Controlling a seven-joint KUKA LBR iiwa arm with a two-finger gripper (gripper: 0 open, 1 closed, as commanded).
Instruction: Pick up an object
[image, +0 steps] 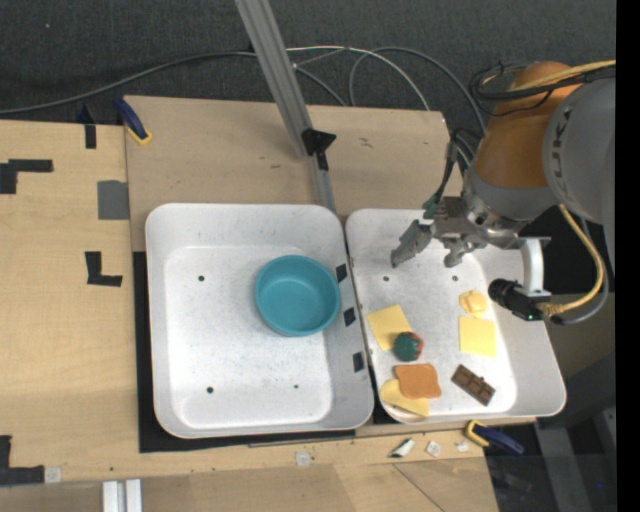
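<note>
My gripper (432, 250) hangs over the far part of the right bin (375, 240), its two grey fingers spread open with nothing between them. Below it in that bin lie a yellow cheese slice (388, 322), a green and red ball (406, 346), an orange toast piece (417, 379) on a pale yellow piece (398, 401), a brown chocolate bar (472, 383), a yellow square slice (478, 336) and a small yellow chunk (473, 301). All of these sit nearer the camera than the gripper, apart from it.
A blue bowl (296, 293) stands in the left bin (180, 300), near its right side. A grey pole (285, 80) slants down to the bins' far edge. Cables run behind the bench at the top right.
</note>
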